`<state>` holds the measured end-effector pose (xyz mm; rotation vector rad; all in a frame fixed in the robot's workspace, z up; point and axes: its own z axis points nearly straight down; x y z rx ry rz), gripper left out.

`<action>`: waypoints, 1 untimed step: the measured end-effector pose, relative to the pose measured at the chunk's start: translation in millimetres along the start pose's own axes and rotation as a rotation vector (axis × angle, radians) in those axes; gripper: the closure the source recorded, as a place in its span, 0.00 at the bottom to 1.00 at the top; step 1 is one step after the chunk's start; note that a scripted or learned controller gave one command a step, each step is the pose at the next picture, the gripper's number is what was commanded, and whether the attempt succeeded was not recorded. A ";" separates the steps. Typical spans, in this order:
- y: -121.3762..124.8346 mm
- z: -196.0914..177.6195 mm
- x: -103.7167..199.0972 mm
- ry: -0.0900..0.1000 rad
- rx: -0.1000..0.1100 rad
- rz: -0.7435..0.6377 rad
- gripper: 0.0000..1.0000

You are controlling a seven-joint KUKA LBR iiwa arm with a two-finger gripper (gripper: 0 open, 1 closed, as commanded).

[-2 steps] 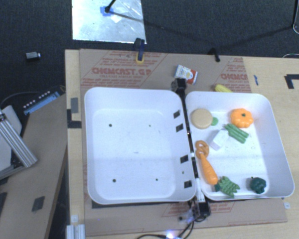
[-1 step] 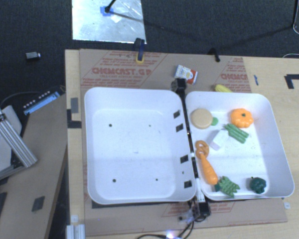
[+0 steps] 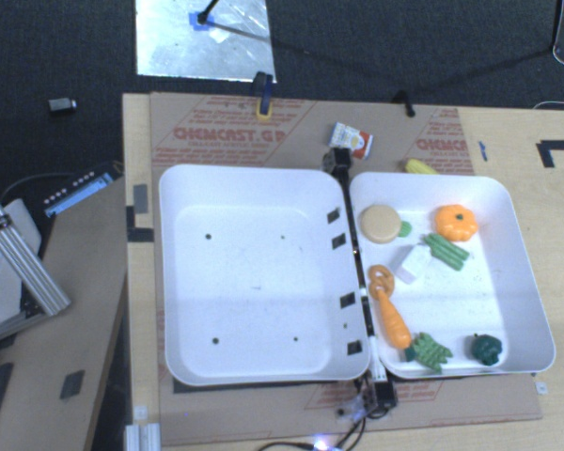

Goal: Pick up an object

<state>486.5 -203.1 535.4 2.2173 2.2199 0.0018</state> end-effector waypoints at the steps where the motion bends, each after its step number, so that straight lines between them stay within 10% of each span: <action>1: -0.1 118.1 72.5 0.006 0.012 -0.009 1.00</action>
